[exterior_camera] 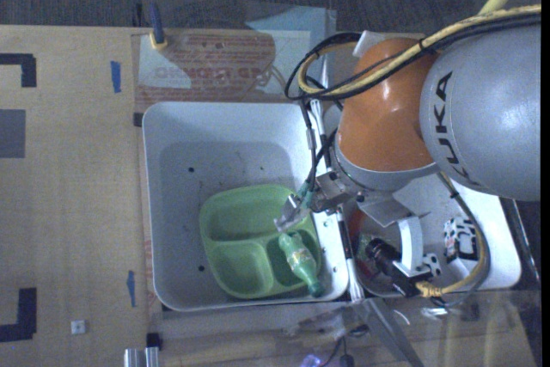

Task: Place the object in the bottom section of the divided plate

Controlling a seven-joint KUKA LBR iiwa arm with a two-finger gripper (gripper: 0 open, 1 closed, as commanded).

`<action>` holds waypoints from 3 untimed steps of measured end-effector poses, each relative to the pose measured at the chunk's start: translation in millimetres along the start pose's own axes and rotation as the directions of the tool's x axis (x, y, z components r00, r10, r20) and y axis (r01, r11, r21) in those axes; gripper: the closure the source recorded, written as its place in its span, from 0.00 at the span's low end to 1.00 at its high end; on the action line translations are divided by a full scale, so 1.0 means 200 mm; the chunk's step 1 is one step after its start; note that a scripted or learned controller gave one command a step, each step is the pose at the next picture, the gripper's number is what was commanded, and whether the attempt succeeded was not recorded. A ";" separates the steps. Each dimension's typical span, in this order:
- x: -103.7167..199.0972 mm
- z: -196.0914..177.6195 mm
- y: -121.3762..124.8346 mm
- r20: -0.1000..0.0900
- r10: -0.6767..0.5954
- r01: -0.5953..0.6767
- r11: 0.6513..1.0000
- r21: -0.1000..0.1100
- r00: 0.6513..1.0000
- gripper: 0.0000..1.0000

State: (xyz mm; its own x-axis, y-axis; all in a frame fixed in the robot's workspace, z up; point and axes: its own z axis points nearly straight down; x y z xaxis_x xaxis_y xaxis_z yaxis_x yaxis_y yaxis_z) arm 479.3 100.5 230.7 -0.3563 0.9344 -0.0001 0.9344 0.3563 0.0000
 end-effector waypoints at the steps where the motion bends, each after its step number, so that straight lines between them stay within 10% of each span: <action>1: 0.20 0.59 0.14 -0.002 0.116 -0.116 0.992 -0.043 0.993 0.00; 2: 0.26 0.63 0.20 0.015 -0.035 0.035 0.998 -0.053 0.999 0.00; 3: 0.23 -0.30 0.09 0.001 0.273 -0.273 0.962 0.001 0.962 0.00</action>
State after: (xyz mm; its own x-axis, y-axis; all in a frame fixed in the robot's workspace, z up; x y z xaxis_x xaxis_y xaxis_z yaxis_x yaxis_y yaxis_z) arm 479.3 149.5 289.7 -0.0873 0.9962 -0.0009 0.9962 0.0873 -0.0010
